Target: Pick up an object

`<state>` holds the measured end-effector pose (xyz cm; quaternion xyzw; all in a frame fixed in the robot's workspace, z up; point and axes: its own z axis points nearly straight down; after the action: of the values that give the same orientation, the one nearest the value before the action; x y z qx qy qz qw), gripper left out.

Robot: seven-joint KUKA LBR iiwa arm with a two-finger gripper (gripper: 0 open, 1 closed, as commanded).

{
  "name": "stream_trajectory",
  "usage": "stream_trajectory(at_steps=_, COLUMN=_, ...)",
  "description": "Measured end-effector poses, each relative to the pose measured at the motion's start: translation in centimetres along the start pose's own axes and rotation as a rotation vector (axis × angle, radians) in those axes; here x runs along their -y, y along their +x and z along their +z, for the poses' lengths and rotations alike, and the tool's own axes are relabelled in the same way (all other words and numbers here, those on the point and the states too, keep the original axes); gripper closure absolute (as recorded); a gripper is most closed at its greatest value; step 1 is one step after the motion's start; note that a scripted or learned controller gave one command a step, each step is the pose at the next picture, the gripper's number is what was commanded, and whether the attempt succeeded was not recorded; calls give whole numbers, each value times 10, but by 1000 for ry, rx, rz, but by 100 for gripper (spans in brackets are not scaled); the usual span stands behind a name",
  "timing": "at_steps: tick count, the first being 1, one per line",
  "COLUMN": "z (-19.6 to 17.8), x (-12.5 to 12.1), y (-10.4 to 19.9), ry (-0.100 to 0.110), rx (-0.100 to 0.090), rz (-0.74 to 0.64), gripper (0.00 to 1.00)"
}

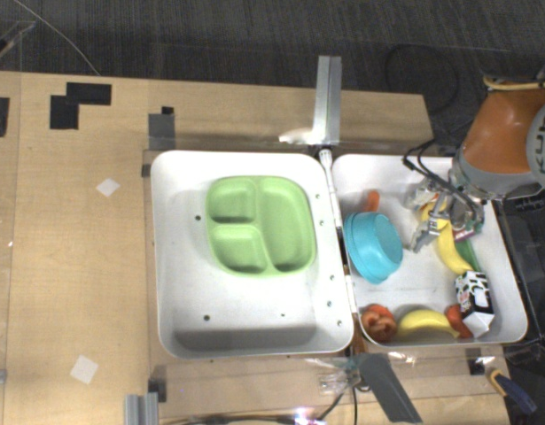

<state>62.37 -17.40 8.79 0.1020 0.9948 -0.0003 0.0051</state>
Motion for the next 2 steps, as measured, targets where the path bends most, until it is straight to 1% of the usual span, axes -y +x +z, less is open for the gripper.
stream_trajectory(at_steps=1, z=-2, x=23, y=64, ry=1, rx=1, rz=43, gripper=0)
stream_trajectory(at_steps=2, z=-3, x=-13, y=56, ry=11, rx=9, rz=25, gripper=0)
